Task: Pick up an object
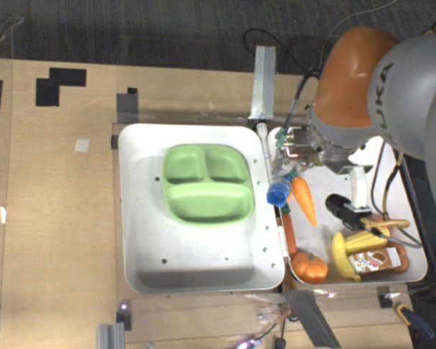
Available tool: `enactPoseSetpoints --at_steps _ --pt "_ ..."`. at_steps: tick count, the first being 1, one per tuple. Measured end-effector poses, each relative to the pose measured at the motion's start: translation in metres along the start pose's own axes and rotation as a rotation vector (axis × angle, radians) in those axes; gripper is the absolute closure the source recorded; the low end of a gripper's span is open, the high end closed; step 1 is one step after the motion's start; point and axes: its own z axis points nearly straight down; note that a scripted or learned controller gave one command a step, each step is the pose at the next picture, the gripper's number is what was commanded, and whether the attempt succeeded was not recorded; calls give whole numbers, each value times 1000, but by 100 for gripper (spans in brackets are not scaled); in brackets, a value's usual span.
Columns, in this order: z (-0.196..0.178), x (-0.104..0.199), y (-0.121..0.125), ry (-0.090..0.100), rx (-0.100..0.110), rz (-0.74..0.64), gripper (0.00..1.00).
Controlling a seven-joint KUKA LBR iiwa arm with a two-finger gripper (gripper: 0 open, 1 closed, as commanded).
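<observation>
arm cut off at right edge, gripper fingers hidden

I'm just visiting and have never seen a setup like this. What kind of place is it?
Most likely a robotics lab bench for pick-up practice: a KUKA arm reaches over two white bins, one holding a green divided plate, the other toy food such as a carrot.

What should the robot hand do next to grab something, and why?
Probably lower a little onto the carrot. The gripper hovers just above the carrot's top end in the right bin, and nothing shows between its fingers yet.
</observation>
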Motion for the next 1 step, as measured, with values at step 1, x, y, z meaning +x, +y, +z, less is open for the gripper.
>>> enactPoseSetpoints --at_steps 1 --pt "-20 4 -12 0 -4 -177 100"
